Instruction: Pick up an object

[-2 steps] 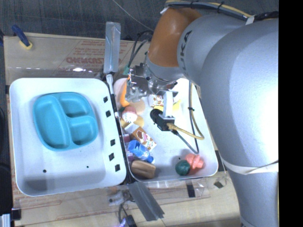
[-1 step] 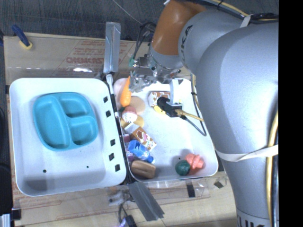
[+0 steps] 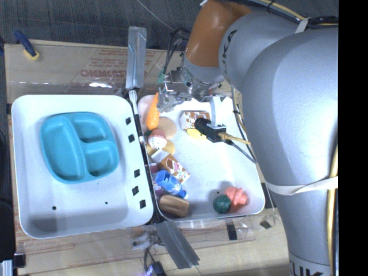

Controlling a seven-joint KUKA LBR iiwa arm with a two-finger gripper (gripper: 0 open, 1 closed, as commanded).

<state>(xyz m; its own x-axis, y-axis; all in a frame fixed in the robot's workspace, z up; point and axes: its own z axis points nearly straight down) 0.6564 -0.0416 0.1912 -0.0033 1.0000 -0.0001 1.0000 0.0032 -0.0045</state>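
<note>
**Entry: right bin (image 3: 221, 163), far end.**

**Pincer** (image 3: 172, 94): we log it low over the far end of the bin, just beside the dividing wall. We cannot tell whether it is released or clenched, as the wrist hides it. We see nothing held.

**Likeliest candidate, by our judgement: carrot** (image 3: 152, 117).
- Location: near the pincer, close against the bin's left wall.
- Appearance: orange, slim, tapered, lying lengthwise along that wall. It looks smooth and rigid, probably a plastic toy.
- Neighbours: a pale pink item (image 3: 146, 103) touching at its far tip, a round beige item (image 3: 167, 126) just beside it, and a small printed box (image 3: 190, 119) near.

**Risks, as we judge them:**
1. Closing on a tapered, slick body may squeeze it out sideways.
2. The wall leaves little room on one side, so a descent could strike the rim.
3. Crowding may mean two items are caught, or a neighbour is nudged and the carrot rolls.

**Other stock, well apart from the pincer:** blue packet (image 3: 167, 183), brown loaf (image 3: 173, 206), green ball (image 3: 221, 204), pink-orange item (image 3: 237, 196).

**Left bin** (image 3: 34, 211): holds a blue divided tray (image 3: 79, 145).
</note>
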